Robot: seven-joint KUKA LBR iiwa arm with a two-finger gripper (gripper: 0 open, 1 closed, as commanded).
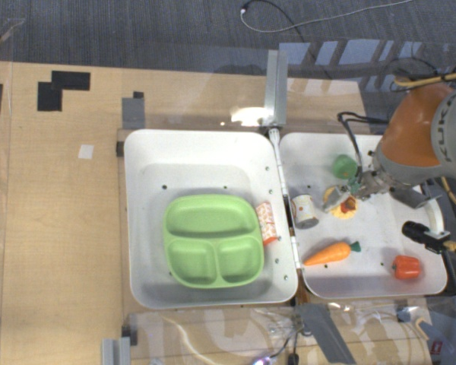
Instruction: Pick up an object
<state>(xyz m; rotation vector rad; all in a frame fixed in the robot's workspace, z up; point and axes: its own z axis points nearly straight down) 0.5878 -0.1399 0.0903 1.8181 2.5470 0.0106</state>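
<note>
Green divided plate [213, 240]: left bin [144, 204], far left of gripper. Carrot [330, 254]: right bin [365, 286], below-left of gripper. Yellow-red toy [346, 206]: directly under gripper [357, 191]. Red pepper [407, 267]: below-right of gripper.

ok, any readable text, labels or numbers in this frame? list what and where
None can be read.
Small packet beside the green divided plate in the left bin: red and white print, too blurred to read.
Small can in the right bin: no label can be made out.
Carrot, red pepper: no markings.
</note>
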